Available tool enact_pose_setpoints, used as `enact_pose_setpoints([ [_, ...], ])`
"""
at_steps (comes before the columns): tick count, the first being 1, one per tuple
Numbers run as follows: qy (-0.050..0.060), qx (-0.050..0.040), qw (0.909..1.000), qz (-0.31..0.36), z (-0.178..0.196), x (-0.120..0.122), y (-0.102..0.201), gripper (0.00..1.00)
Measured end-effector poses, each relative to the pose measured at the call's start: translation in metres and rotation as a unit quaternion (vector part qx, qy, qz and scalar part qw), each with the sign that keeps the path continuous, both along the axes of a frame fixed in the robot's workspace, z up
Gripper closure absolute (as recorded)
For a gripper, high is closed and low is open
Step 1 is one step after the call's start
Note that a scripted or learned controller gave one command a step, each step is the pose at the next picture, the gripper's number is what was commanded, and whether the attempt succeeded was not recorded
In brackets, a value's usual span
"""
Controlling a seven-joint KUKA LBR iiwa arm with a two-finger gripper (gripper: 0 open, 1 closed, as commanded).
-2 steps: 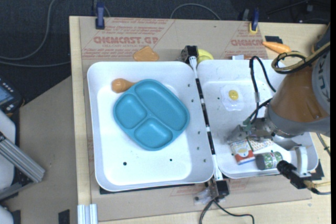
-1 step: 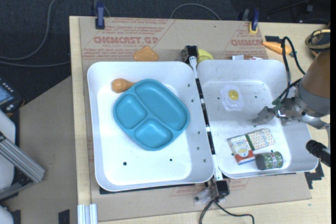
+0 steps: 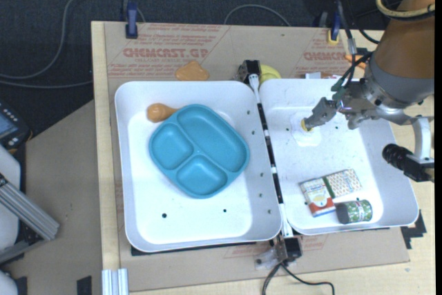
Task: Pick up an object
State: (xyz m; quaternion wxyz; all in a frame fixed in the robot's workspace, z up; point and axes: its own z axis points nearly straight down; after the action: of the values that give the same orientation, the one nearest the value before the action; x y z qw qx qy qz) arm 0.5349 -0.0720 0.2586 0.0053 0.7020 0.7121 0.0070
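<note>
My gripper [image 3: 308, 123], its state unclear, hangs over the right bin [image 3: 387, 169] near a small carton [image 3: 330, 189] with unreadable print; table [image 3: 207, 45] lettering reads "CHEMCAST GP".

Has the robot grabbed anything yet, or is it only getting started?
Nothing looks picked up yet. The gripper is low over the right bin, near its back. The small box and green can lie near its front edge. The whole pick remains.

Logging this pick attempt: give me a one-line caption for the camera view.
KUKA arm's gripper hovers over the right bin above a small box and green can; blue divided tray fills the left bin.
</note>
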Motion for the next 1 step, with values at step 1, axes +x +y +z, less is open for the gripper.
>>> enact_pose_setpoints([
  [1, 0.017, 0.0, 0.9998, -0.01, -0.1348, -0.061, -0.0274, 0.0],
])
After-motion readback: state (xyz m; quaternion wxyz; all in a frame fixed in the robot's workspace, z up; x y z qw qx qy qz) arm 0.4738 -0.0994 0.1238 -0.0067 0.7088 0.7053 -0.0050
